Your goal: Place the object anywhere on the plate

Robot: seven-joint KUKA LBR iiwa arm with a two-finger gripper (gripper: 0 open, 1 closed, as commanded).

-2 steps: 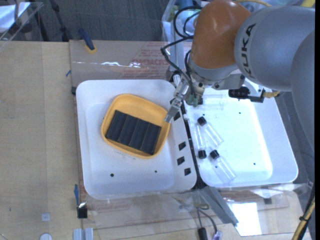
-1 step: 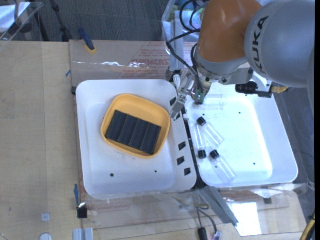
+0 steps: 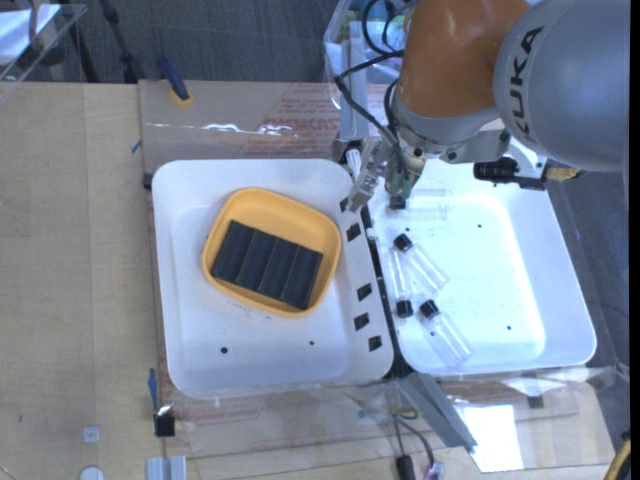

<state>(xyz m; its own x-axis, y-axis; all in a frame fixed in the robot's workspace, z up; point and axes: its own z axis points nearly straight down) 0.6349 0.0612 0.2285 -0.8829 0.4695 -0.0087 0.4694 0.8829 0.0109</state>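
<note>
A yellow plate (image 3: 322,230) lies in the left bin (image 3: 250,363). On the plate rests a dark grey ridged rectangular block (image 3: 268,263), lying flat and slightly turned. My gripper (image 3: 383,185) hangs over the back end of the divide between the two bins, up and to the right of the plate. Its two fingers (image 3: 367,180) stand apart with nothing between them. It is clear of the block and the plate.
The right bin (image 3: 520,268) holds a few clear vials with black caps (image 3: 404,242) near its left side. Black tabs (image 3: 363,291) run along the wall between the bins. The arm's large orange and grey body (image 3: 470,48) looms over the back right.
</note>
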